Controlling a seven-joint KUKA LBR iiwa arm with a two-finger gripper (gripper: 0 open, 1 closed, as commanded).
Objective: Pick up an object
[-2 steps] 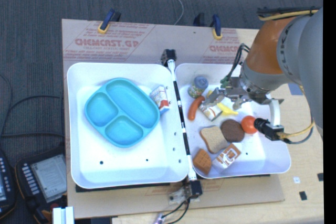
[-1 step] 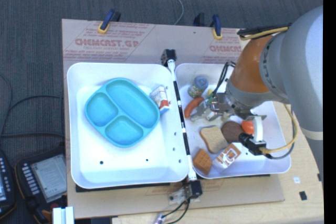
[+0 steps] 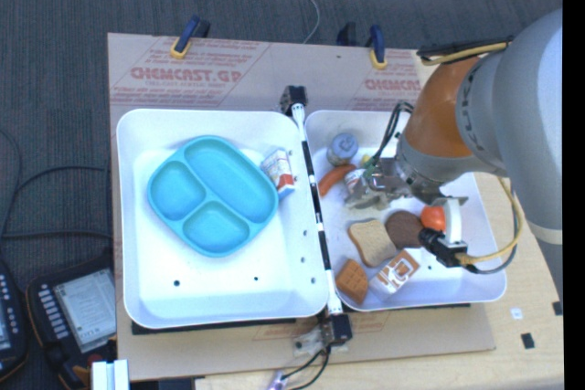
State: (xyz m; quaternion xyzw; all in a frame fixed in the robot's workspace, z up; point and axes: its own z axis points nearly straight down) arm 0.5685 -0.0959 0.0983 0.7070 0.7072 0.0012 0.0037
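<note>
- A large grey robot arm with an orange band above its wrist [image 3: 475, 119] filled the right side of the frame, reaching leftward and down into the right-hand shallow white bin [image 3: 489, 288].
- A brown cardboard-coloured board with red lettering [image 3: 192, 73] lay under both bins, clamped at its top edge by blue and yellow clips.
- The left-hand shallow white bin [image 3: 146, 288] sat at the centre left, holding a light blue plastic plate with three compartments [image 3: 212, 194] and, just beside the plate's right rim, a small white and red packet [image 3: 280, 171].
- The right bin held the objects to choose from: a slice of tan toast [image 3: 370, 239], a dark brown round cookie-like piece [image 3: 402, 228], a small brown and white carton [image 3: 395, 272], a golden-brown bun-like piece [image 3: 352, 280], an orange carrot-shaped piece [image 3: 331, 180], a small grey lidded jar [image 3: 344, 145] and a small red-orange round piece [image 3: 433, 217].
- The metal two-finger gripper [image 3: 367, 185] hung low in the upper middle of the right bin, near the carrot piece and above the toast.
- Whether the gripper was spread or pressed together could not be told, and nothing was visibly held.
- Judging by this, the pick was not yet done: every object lay in the bin, and grasping and lifting remained.
</note>
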